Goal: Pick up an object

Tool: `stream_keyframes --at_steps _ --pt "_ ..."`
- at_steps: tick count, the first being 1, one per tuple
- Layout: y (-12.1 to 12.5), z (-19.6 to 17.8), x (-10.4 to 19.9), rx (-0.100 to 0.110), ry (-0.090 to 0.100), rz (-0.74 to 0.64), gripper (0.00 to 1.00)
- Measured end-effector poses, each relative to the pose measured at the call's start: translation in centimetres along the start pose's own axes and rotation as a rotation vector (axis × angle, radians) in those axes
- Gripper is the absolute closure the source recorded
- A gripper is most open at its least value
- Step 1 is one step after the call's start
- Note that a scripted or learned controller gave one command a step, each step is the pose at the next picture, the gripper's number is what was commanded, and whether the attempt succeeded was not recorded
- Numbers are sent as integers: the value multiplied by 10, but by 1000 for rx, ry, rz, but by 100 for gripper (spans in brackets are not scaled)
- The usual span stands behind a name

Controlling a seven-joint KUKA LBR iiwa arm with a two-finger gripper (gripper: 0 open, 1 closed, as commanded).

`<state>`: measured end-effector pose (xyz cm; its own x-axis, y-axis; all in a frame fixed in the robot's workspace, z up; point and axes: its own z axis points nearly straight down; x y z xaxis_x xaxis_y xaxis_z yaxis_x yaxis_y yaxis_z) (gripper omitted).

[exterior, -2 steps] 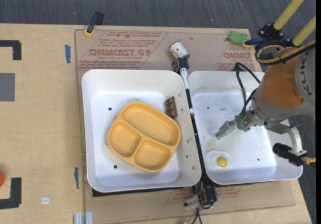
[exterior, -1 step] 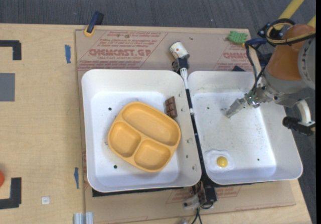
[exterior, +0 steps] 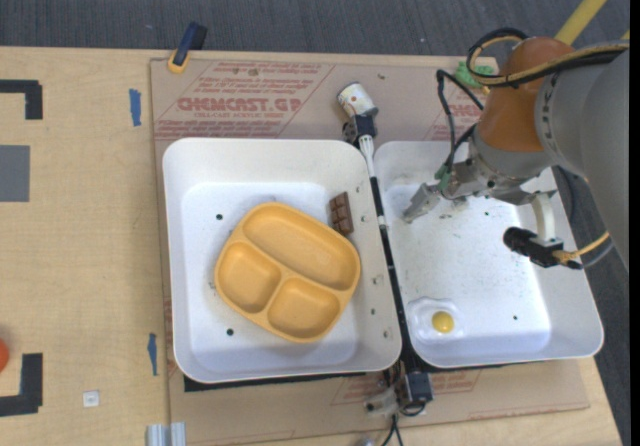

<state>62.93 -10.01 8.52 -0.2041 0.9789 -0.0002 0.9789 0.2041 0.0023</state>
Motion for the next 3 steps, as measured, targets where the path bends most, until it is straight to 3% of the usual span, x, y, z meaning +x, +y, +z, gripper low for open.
stream_keyframes --at_steps 2,3 --pt "-131 0 1 2 0 143 0" --pt "-130 -10 1 0 1 143 100"
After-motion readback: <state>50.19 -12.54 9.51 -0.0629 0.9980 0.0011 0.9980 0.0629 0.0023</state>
